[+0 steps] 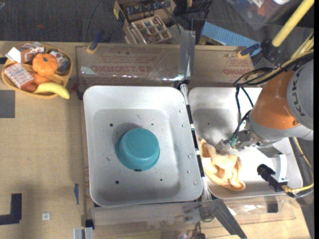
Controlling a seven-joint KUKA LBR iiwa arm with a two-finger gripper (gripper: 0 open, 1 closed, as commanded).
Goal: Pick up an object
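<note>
Camera view: the pincer (pixel 230 143) is hovering low in the right bin (pixel 214 103), just above a crumpled yellow cloth (pixel 223 167) lying near the bin's front left corner; its grip state cannot be told. A teal bowl (pixel 138 148) is lying upside down in the left bin (pixel 99 103).

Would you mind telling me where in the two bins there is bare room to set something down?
Left bin: open floor all round the teal bowl. Right bin: bare near the far-left corner; its near half is crowded by the yellow cloth and the hand.
</note>
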